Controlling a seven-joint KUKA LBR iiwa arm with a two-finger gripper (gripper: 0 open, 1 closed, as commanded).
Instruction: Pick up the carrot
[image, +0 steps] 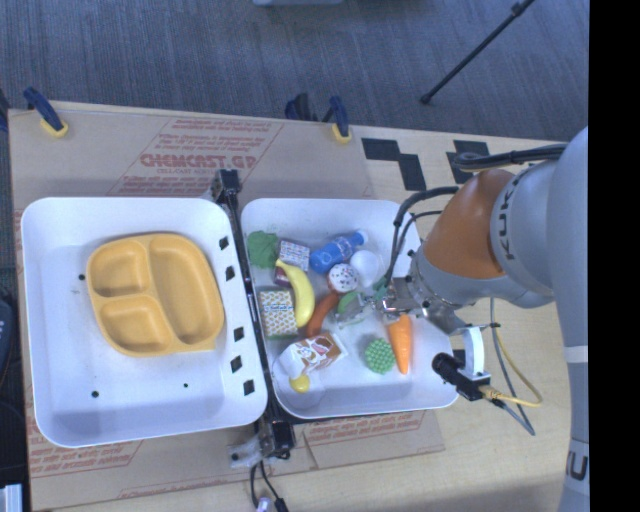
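- Camera view, arm pose: grey KUKA arm (540, 230) comes in from the right, orange band (470, 235) over the right bin's right rim, wrist bent down into the bin.
- Claw (397, 303) sits low at the right bin's right side, directly above the top end of the carrot. Can't tell whether it is spread or pinching; the wrist body hides that.
- Small tapered orange plastic carrot (400, 343): lies in the right shallow white plastic bin (330, 208), near its right wall, thick end up toward the claw, tip pointing to the front rim. Just beside it on the left, a round bumpy green toy (378, 355).
- Other contents of the right bin, mostly smooth plastic toys: curved yellow banana (298, 290), reddish-orange elongated piece (320, 313) beside it, blue bottle-shaped item (333, 252), green leafy lump (263, 247), white round item with dots (343, 278), a few small printed packets; print too small to read.
- Left shallow white bin (40, 300): holds a yellow three-compartment plastic tray (155, 293).
- Both bins sit on a brown cardboard sheet (190, 155) on the counter; red print reads "CHEMCAST GP", smaller lines illegible.
- Black cable loops (410, 205) at the wrist; yellow wire (515, 400) trails off right of the bin.
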